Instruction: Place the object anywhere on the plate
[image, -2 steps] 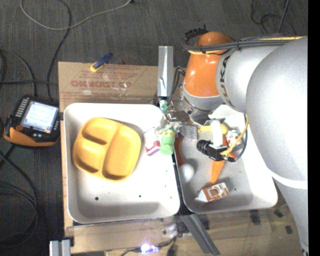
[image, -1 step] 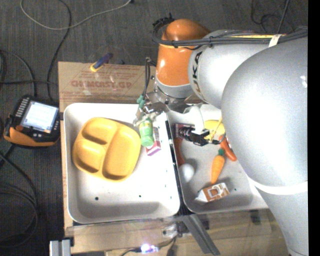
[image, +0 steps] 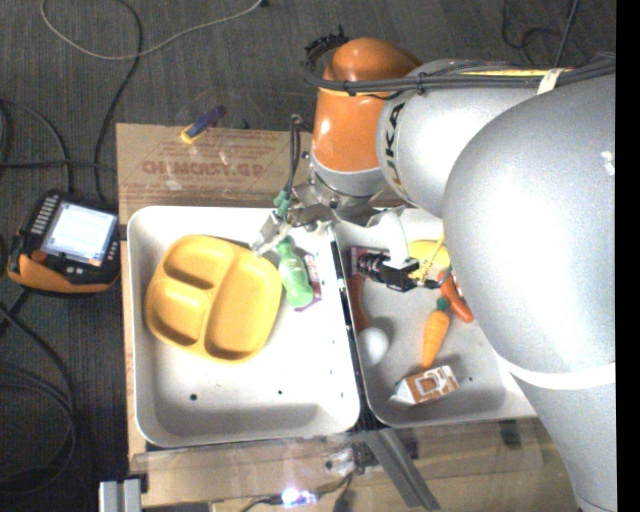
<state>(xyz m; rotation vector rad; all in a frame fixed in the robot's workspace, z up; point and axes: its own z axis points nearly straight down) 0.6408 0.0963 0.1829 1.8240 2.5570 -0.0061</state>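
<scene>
One fixed overhead camera, slanted view.
It looks down on both bins; the arm fills the frame's right.

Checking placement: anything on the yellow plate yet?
No. All three compartments of the yellow plate look bare. The green bottle lies in the left bin beside the plate's right edge, under the gripper. Whether it touches the rim is unclear.

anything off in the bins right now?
Mostly fine. The green bottle lies on its side beside the yellow plate, off the plate, under the gripper. The carrot and small carton lie loose in the right bin.
</scene>
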